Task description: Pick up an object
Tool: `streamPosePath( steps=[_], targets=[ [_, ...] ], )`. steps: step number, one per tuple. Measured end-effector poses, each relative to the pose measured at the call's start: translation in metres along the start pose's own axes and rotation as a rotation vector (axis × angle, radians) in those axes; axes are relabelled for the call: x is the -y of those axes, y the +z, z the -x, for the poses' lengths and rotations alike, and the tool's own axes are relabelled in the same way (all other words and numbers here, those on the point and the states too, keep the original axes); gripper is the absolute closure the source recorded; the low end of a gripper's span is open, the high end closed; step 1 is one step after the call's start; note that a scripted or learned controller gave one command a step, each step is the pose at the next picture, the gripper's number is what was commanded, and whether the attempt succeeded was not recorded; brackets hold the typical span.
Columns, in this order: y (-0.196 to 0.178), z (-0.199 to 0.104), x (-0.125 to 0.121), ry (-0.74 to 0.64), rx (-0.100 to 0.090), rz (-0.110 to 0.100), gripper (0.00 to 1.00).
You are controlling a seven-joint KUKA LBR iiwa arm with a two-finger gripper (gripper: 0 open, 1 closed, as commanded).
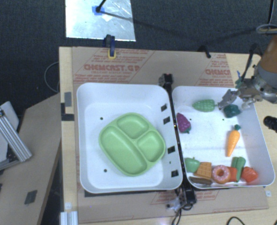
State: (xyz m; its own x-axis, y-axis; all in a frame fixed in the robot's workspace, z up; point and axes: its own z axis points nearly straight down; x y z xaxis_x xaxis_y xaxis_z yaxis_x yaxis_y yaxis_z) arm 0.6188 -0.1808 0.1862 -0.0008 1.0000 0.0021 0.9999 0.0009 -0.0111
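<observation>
Here, two glossy white bins sit side by side on a brown board. The left bin (89, 125) holds a smooth, pale green divided plate (132, 144) with rounded compartments. The right bin (263, 146) holds plastic toy food: a bumpy green pickle (203, 105), a purple grape cluster (183, 123), a tapered orange carrot (232, 142), a ringed pink donut (220, 173) and a waffled cracker (204, 169). The gripper (236, 100) hangs at the bin's far right corner, just above a dark teal piece (231, 110); whether it grips that piece cannot be told.
</observation>
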Motion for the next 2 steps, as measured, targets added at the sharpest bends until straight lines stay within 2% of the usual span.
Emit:
streamPosePath(
  steps=[1, 2],
  targets=[
    [-0.008, 0.0, -0.003, -0.003, 0.002, 0.013, 0.0],
    [0.032, 0.003, -0.002, -0.001, 0.003, 0.013, 0.0]
  ],
)
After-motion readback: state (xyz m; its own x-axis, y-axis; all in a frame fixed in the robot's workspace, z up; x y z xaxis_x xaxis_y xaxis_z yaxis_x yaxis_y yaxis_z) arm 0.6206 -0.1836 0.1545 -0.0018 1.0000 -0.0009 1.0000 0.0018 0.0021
